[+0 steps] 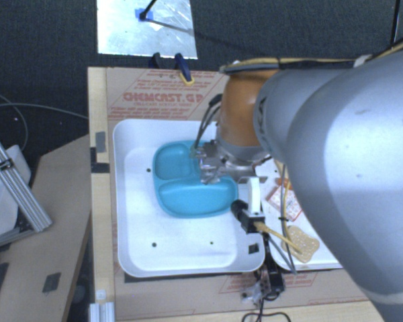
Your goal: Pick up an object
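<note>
Blue tray (188,196) beneath jaws (209,172)

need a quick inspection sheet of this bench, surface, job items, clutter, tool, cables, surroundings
surface: two shallow white bins side by side, left bin and right bin, on a cardboard sheet with red print.
job's things: blue divided dish in the left bin; wooden-handled brush and a red-and-white packet in the right bin.
clutter: nothing seen in the left bin besides the dish.
tool: tool down at the dish's right edge under the orange band; finger state unclear.
cables: dark cables run down the wrist; thin cable on the floor at left.
surroundings: dark carpet, shiny square plate beyond the bench, aluminium rail at left.
</note>
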Controlling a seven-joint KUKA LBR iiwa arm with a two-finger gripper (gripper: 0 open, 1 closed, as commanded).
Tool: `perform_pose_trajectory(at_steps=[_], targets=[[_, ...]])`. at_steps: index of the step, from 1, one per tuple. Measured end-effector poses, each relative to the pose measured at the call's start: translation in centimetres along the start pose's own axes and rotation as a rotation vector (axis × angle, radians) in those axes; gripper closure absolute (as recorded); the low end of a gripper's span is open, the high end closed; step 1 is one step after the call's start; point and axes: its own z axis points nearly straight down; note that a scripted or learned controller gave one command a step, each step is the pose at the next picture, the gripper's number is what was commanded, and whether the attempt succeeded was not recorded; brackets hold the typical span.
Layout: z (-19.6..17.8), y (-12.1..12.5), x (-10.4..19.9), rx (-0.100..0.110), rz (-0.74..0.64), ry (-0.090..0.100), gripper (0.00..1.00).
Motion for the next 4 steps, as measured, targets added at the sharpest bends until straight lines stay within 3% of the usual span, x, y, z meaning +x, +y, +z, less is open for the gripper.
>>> perform_pose_trajectory(at_steps=[1,2,3,4], targets=[[-7.5,1.7,-4.5,-0.013,0.003,0.001,1.0],[-8.0,-2.2,0.6,-0.002,-0.008,0.004,1.0],[-14.8,-8.9,3.7,-0.007,-0.008,0.007,1.0],[-12.3,-6.9,-0.3,-0.003,0.004,0.001,1.0]])
